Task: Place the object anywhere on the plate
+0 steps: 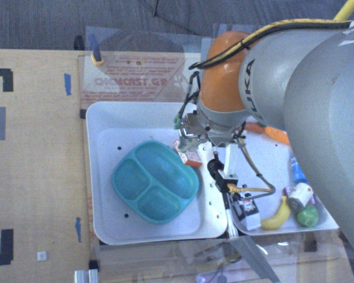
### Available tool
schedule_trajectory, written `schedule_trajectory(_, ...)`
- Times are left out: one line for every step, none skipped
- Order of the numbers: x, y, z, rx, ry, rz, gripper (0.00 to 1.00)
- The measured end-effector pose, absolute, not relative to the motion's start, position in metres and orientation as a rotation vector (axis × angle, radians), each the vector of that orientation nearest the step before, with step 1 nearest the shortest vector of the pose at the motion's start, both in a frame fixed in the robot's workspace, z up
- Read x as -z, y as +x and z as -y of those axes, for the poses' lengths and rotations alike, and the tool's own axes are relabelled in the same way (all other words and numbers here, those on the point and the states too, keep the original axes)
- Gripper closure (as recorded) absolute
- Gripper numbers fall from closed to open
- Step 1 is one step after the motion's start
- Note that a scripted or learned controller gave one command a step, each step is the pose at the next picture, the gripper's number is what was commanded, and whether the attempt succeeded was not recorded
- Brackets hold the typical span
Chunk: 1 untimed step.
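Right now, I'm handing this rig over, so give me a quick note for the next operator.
Pincer: above the left bin's right edge, beside the plate's upper right rim; open or shut cannot be told.
Plate: teal, three compartments, in the left bin, nothing on it.
Something orange and white shows at the pincer; a grasp is unconfirmed.
Right bin: banana, green ball, other items.
Left to do: get one object onto the plate.

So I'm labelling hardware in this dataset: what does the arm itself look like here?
The arm has bulky, rounded light-grey links with a glossy orange band above the wrist and dark lettering beside it. A yellow cable and a black one run along the top. Below the band sits a metallic wrist with thin wires, leading to the gripper.
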<state>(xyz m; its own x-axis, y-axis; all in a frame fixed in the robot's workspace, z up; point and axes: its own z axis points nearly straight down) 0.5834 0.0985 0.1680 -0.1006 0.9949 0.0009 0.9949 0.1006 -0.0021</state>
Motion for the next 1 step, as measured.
schedule_trajectory(-0.1967, 0.5402, -0.1221, -0.002, -2.08, 2.352, 1.0)
